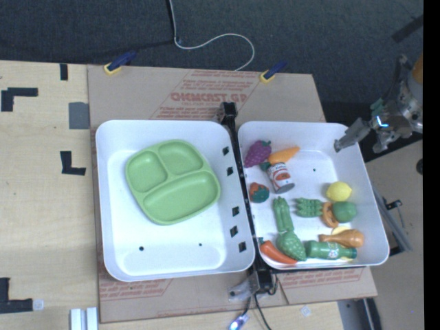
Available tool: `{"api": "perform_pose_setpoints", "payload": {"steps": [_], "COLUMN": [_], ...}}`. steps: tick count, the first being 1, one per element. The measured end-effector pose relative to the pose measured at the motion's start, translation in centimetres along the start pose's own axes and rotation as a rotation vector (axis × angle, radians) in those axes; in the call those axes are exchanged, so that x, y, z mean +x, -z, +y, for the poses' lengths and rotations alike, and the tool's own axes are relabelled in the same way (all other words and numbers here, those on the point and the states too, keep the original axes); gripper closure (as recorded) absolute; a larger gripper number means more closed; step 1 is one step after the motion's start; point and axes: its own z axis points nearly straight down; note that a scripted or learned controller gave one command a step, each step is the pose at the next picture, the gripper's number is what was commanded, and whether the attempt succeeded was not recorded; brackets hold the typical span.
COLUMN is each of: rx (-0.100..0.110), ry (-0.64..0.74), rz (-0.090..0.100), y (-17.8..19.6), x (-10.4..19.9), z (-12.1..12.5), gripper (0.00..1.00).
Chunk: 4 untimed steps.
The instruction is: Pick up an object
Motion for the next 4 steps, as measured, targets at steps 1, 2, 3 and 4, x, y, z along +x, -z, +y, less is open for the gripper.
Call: {"api": "perform_pose_setpoints", "payload": {"steps": [1,2,3,4], "rx": [-0.020,-0.001,-0.007,0.004], "ry": [0.006,0.002,0.013,0.007], "rz": [-0.003,-0.002,0.003,0.001], "y": [16.5,16.4,22.2,18.9], "x": [6.0,5.8,18.2,24.5], "z": [-4.1,-4.1,-6.6,-9.8], "gripper": [0.00,1.00,1.00,1.00]}}
